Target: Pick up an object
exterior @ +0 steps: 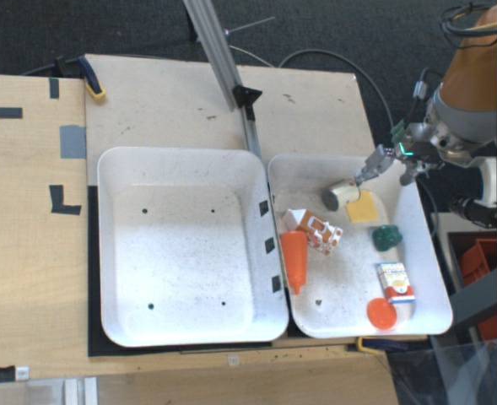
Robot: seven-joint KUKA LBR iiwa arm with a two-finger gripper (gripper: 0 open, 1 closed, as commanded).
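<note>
We saw the pincer (394, 165) spread apart and gripping nothing, poised above the right bin's (417, 218) far edge, just beyond a yellow block (362, 208) that lay inside that bin.

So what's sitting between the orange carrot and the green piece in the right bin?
In the camera view, the small red-and-white patterned box lies between the orange carrot and the green piece, close to the carrot; the rest is bare floor of the right bin.

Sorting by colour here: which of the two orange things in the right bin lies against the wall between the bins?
The long orange carrot; the round orange piece sits near the front corner instead.
</note>
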